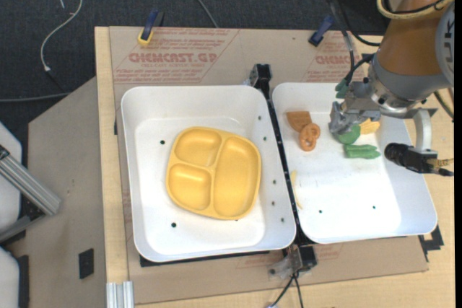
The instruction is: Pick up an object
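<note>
In the right bin (361, 216), several small toy foods lie near the back. A brown toast-like slab (298, 119) sits beside an orange pretzel (310, 136). Further right lies a green pod-shaped piece (362, 151), and a yellow piece (369, 127) peeks out behind it. My gripper (345, 125) is low over the back of this bin, right by another green bit (350, 135) that shows under its tip. Whether that green bit is touching the gripper is hidden by the gripper body.
The left bin (144, 155) holds a yellow divided plate (214, 172) at its middle. A black divider strip (278, 155) runs between the bins. Blue clamps (150, 25) hold the cardboard base at the back. The arm's orange band (413, 18) looms over the right bin's back corner.
</note>
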Tool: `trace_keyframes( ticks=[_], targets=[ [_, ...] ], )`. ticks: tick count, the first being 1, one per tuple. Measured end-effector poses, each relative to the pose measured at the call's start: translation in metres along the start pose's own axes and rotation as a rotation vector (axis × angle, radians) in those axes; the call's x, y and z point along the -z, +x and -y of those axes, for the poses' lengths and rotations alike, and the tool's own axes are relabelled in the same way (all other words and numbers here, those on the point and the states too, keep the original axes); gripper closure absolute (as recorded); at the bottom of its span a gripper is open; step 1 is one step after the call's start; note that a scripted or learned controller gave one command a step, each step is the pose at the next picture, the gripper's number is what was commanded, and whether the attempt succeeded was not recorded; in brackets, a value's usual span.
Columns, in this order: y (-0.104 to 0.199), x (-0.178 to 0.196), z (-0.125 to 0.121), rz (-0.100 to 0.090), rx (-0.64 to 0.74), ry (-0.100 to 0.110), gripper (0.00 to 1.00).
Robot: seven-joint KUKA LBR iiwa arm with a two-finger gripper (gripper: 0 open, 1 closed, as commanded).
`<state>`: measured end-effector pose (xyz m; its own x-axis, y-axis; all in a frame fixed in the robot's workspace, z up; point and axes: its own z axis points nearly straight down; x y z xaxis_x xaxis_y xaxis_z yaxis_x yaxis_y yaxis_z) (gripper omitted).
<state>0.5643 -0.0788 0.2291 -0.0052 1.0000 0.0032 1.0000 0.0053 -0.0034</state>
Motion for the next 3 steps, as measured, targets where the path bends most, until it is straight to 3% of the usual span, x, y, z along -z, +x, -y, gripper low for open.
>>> trace_keyframes(
  ticks=[1,3],
  targets=[
    [0.046,-0.005,0.011,0.000,0.000,0.000,1.00],
    [0.141,-0.014,0.066,0.000,0.000,0.002,1.00]
  ],
)
